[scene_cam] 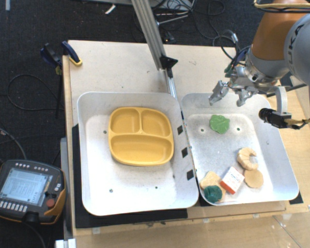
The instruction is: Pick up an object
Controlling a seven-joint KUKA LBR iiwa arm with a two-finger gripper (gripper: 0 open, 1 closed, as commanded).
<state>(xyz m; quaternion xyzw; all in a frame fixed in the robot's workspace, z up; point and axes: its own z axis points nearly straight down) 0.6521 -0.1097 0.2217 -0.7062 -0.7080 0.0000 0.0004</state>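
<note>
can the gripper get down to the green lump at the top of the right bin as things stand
Probably yes. The gripper hangs open just above the green lump, which lies alone on the right bin's floor, well apart from the cluster of items near the front edge.

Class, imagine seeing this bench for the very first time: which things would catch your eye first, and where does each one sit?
The yellow divided plate stands out first, lying alone in the left bin. Next comes the arm's open gripper, hovering over the far edge of the right bin, just above a green lump. Small food pieces cluster at that bin's near edge.
</note>
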